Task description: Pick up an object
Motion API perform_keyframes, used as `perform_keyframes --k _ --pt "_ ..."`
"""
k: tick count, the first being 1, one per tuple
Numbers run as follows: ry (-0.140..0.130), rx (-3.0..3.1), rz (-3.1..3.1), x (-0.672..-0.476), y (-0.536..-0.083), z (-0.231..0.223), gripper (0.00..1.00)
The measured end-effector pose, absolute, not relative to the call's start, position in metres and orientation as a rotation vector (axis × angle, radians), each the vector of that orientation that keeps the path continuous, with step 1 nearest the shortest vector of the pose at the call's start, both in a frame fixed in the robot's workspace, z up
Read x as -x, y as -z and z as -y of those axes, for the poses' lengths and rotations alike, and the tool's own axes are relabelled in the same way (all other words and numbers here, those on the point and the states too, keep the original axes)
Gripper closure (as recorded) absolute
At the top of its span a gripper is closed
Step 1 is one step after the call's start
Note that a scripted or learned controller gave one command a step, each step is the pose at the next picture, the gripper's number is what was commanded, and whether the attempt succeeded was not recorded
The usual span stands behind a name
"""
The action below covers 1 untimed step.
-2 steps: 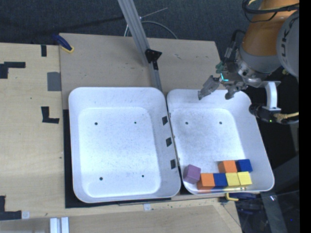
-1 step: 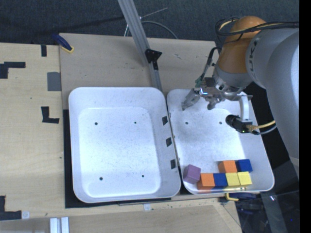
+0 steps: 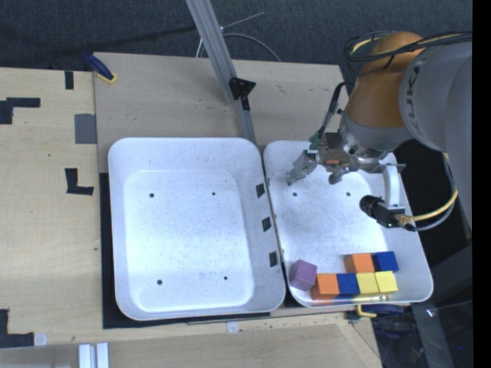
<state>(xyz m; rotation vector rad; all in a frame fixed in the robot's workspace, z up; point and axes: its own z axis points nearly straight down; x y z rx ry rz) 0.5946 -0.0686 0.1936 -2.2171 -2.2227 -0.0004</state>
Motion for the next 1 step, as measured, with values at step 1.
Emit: perform_keyframes --k 1 --pt "-0.002 2.216 2.223 -0.5845 -0.1916 0.0523 0.00"
